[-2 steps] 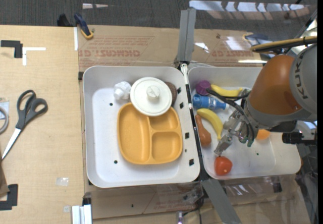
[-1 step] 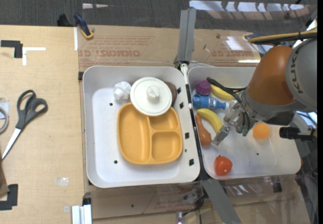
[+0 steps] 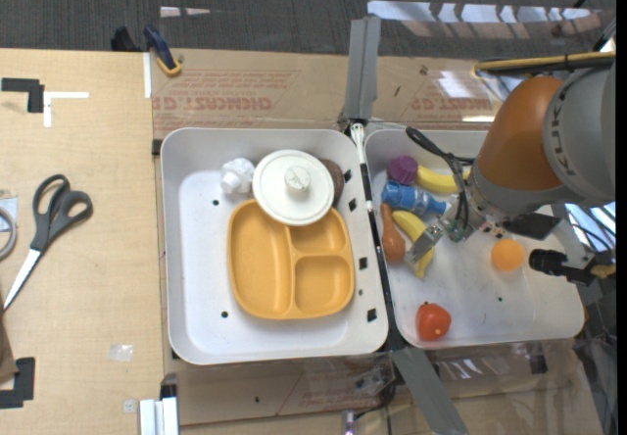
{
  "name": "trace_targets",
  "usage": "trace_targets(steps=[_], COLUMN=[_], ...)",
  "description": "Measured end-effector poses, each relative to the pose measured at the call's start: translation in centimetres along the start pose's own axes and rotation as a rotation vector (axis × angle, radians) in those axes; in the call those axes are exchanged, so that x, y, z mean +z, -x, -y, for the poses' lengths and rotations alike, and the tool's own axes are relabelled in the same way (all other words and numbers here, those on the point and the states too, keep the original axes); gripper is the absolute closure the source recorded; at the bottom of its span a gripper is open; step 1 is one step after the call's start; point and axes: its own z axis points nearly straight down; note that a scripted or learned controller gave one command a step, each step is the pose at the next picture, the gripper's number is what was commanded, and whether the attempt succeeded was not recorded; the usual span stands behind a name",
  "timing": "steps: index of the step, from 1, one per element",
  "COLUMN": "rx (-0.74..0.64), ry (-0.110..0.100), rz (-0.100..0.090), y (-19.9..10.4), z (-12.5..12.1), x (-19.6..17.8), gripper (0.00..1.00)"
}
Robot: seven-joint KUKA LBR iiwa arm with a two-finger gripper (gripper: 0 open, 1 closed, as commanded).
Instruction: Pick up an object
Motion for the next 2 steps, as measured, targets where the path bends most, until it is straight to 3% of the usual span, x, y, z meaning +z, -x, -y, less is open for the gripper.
trace_targets(steps=[1, 2], rx=[-0.003, 0.091], ry=[-0.001, 0.001], rz=[0.002, 0.004], y=[0.0, -4.9], z=[0.0, -6.0], x=[-0.9, -10.0], gripper=[1.0, 1.0])
